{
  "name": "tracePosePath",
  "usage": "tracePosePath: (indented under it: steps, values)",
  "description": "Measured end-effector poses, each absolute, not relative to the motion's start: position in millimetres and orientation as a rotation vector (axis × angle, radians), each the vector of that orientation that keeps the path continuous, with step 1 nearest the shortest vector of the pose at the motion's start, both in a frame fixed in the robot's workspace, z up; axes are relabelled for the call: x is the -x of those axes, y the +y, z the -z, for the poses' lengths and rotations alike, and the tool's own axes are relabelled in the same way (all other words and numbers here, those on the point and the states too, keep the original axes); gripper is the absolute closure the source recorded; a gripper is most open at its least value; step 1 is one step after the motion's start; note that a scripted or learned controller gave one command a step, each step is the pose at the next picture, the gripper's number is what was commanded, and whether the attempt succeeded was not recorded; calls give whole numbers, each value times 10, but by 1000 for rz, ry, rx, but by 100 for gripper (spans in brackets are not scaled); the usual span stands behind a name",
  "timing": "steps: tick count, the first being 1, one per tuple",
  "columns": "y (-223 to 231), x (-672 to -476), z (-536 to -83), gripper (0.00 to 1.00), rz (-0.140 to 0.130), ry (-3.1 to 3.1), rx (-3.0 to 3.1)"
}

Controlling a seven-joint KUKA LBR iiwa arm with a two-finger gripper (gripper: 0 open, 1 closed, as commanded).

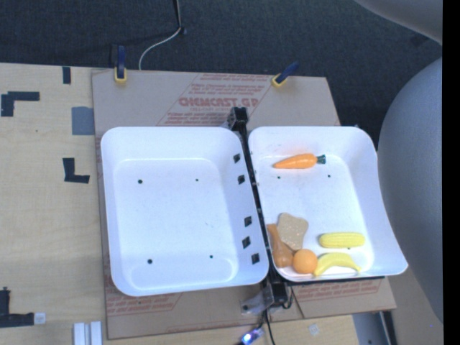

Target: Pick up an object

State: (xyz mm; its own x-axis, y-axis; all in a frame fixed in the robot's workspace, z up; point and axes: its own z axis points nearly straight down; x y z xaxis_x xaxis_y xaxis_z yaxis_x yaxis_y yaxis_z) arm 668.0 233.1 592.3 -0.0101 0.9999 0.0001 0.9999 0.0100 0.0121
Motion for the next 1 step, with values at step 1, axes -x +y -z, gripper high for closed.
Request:
tracePosePath:
  steps: [1]
  values:
    - [2346, -6688, -6020, 100, -29, 2222, -2201]
